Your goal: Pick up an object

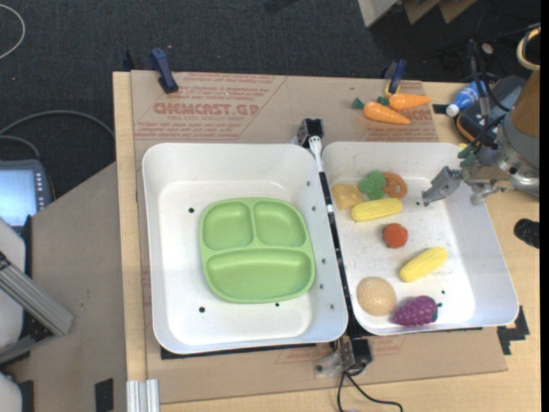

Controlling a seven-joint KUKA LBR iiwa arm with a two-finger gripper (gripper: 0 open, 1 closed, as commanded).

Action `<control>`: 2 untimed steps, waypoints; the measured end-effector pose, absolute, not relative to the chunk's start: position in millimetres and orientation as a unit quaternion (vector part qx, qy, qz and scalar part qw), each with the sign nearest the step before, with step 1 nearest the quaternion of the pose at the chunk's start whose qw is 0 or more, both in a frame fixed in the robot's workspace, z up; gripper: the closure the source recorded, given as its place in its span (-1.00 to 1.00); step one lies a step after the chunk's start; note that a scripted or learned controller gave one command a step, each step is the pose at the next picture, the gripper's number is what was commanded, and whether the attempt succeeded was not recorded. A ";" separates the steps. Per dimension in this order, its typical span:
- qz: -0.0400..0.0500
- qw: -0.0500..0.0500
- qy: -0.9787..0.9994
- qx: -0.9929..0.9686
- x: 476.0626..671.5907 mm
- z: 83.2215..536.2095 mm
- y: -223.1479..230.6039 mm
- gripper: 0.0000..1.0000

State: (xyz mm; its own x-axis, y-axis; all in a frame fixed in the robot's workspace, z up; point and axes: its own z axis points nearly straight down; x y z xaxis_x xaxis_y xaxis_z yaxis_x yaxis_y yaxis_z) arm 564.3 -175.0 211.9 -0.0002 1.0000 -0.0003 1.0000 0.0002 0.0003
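The gripper [439, 187] hangs over the upper right part of the right bin [489, 256], its grey fingers pointing toward the bin's centre; whether they are spread or closed cannot be told from this view, and nothing is seen between them.

Taking the red tomato [395, 235] in the right bin as the landmark: a yellow corn cob [376, 209] lies just above and left of it, with a green leafy piece [373, 184] and a brown ring-shaped item [395, 183] further up. A pale yellow piece [346, 196] lies up and to the left. Below and right of the tomato lies a second yellow cob [423, 263]. Further down rest a beige egg-like ball [376, 295] and purple grapes [414, 311].

Well to the left of the tomato, the left bin [163, 230] holds a green divided plate [256, 250]. Above the tomato, outside the bin, lie two orange carrots [390, 108].
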 end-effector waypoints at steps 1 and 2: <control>-0.001 -0.003 0.707 0.707 541.3 77.9 -139.3 -1.00; 0.001 0.001 0.709 0.705 569.6 84.6 -97.9 -1.00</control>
